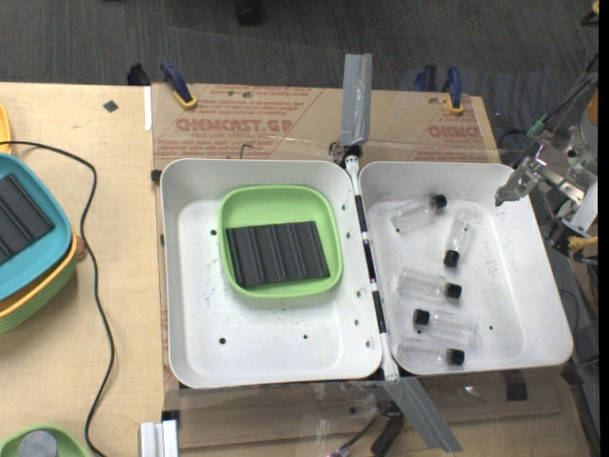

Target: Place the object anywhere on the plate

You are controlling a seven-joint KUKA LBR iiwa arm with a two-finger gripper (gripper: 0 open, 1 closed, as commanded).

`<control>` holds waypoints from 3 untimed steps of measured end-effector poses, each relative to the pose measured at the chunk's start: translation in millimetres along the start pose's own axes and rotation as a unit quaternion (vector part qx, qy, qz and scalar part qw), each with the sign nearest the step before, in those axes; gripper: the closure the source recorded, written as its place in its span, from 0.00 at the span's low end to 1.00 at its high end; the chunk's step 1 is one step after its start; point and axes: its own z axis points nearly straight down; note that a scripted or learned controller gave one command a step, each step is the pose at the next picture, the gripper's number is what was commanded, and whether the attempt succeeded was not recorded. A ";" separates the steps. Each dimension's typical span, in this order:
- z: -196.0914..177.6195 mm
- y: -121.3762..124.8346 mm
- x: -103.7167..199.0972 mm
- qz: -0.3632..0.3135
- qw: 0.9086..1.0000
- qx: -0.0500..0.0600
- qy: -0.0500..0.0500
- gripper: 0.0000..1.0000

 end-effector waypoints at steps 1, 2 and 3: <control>-32.1 3.7 -22.8 0.128 0.992 -0.001 0.000 0.00; -50.5 15.2 -49.4 0.201 0.980 0.000 0.000 0.00; -21.1 6.6 -42.0 0.347 0.938 0.001 0.000 0.00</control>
